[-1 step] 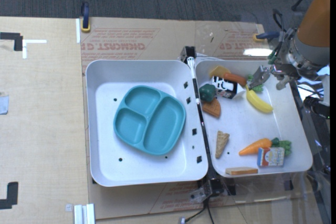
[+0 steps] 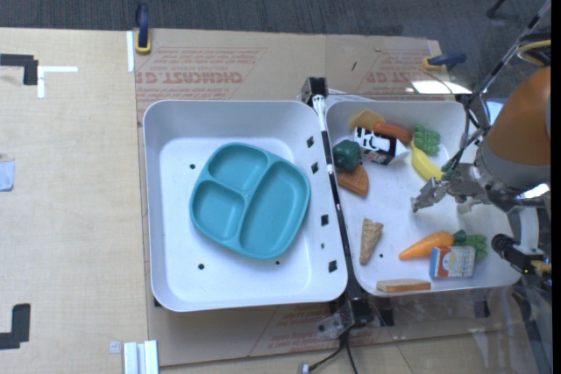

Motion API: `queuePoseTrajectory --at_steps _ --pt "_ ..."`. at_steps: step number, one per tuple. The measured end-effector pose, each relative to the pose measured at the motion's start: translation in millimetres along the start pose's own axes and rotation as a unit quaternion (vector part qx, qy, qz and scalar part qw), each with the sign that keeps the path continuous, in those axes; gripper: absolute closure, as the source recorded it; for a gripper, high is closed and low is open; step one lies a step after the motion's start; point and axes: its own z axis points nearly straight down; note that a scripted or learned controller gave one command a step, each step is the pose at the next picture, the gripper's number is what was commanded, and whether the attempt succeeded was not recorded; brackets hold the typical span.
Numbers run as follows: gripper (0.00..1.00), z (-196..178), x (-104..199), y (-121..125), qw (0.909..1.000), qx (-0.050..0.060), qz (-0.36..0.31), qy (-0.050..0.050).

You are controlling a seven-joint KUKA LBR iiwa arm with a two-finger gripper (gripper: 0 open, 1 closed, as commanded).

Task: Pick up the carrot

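Camera view: carrot point(image 2: 427, 245) lying near front of right bin point(image 2: 394, 215), green top touching small carton point(image 2: 453, 262) with unreadable print. Pincer point(image 2: 431, 195) just above carrot, apart from it, fingers spread, nothing between them. Further off, banana point(image 2: 425, 164), black-and-white labelled item point(image 2: 377, 144), text illegible. Left bin point(image 2: 162, 215) holding teal plate point(image 2: 250, 200). Mirrored lettering on cardboard point(image 2: 202, 66) atop counter point(image 2: 66, 206).

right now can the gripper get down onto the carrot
Probably yes. The gripper hovers in the right bin, just above the carrot, whose orange body lies bare on top; a small carton crowds its leafy end.
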Motion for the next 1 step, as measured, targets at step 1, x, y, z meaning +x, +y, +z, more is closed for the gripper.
queuePoseTrajectory --at_steps 1 --pt "0.0 6.1 24.8 -55.1 0.9898 0.0 -0.143 0.001"
